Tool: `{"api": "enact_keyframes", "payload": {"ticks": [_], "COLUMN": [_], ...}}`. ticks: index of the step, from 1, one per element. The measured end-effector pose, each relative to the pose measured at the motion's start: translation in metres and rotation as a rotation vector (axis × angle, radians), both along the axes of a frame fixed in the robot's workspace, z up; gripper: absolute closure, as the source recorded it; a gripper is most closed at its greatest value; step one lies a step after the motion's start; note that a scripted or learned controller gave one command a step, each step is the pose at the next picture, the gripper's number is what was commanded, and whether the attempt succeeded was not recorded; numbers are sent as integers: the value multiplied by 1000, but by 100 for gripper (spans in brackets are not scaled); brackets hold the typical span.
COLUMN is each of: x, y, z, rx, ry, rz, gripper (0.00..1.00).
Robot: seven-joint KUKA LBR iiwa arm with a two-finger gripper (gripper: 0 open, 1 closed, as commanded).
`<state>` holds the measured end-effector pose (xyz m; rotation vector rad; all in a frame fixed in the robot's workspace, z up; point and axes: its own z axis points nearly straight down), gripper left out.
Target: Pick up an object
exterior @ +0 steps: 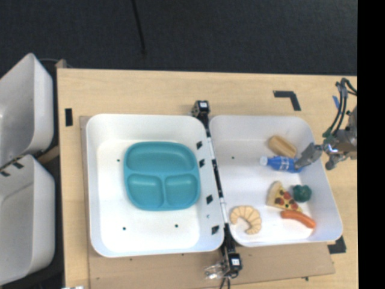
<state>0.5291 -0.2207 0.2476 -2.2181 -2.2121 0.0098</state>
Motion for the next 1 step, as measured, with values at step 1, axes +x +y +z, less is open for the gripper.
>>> {"api": "enact_keyframes", "payload": {"ticks": [1], "x": [3], "y": [1], "z": [7], "rx": [-3], "ry": [-12], "rz": [4], "gripper": [0]}}
